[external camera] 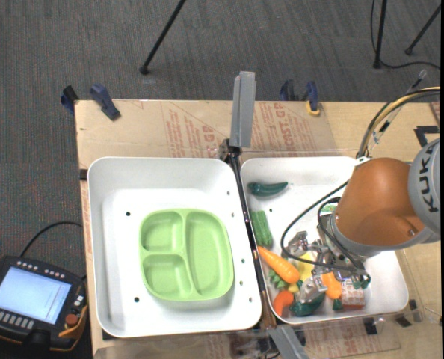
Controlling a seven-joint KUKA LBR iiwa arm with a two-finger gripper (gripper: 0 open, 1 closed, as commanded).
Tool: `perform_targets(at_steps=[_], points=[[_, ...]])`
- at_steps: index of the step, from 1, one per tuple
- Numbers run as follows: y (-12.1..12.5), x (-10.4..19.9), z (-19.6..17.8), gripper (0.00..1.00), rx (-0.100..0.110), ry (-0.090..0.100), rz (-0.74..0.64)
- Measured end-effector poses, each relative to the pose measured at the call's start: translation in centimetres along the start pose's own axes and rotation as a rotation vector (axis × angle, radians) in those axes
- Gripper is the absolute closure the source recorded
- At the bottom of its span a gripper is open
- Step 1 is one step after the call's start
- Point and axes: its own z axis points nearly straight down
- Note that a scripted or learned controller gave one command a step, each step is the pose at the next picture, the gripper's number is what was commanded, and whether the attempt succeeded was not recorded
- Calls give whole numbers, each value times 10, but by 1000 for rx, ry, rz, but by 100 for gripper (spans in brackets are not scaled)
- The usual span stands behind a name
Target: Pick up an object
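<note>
From my remote station I take the right bin point(371, 172) as the landmark. It is the white bin on the arm's side of the bench point(177, 129), and the left bin point(110, 200) lies edge to edge with it across a thin dark divider. The left bin holds a light green three-compartment plate point(186, 254), lying flat near its middle.

Inside the right bin, toward its far edge, rests a dark green pepper point(267, 188). Nearer, along the wall shared with the left bin, lies a green cucumber point(262, 228), and just past its near end an orange carrot point(279, 265) lies at a slant, pointing toward the bin's middle. In the near part of the bin I see a tight heap of toy food point(312, 294), with orange, green, yellow and red pieces touching one another; I cannot sort every item in it.

The arm point(386, 208), orange band uppermost, covers much of the right bin's middle. The gripper point(323, 264) sits low over the heap, amid cables and metal parts. I cannot tell how it is set, nor whether any piece is in its grasp; the pieces nearest it lie in the heap on the bin's floor.

Outside the right bin, past the left bin's near corner and off the bench, a teach pendant point(31, 298) shows a lit screen.
</note>
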Motion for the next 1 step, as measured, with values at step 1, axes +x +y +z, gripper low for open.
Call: perform_targets(at_steps=[1], points=[[0,1,-9,100,3,6,-3]])
